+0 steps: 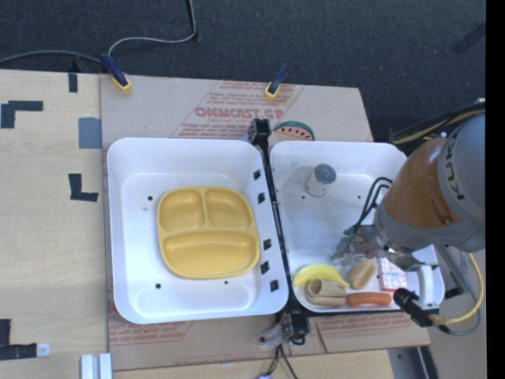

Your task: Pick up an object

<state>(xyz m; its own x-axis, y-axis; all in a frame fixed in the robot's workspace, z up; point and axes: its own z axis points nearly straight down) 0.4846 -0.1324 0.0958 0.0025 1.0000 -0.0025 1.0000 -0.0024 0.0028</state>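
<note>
While the arm (430,196) reaches in from the right edge of the frame, its gripper (357,242) hangs low over the right bin (347,152), just above the pile of small things in that bin's lower part; whether it is spread or pressed together cannot be told from this angle, and nothing shows between its tips. Just below it lie a yellow banana-shaped piece (319,274), a tan roll (362,273), a pale cylinder (325,290), an orange-red stick (368,298) and a small red-and-white packet (392,275), all crowded together along the bin's lower wall. Well apart, near the upper middle of the same bin, a grey cup-like thing (319,178) stands alone. Over in the left bin (130,212) a yellow divided tray (208,231) rests flat at the centre. Both bins sit on a cardboard sheet (229,109) on the surface.
</note>
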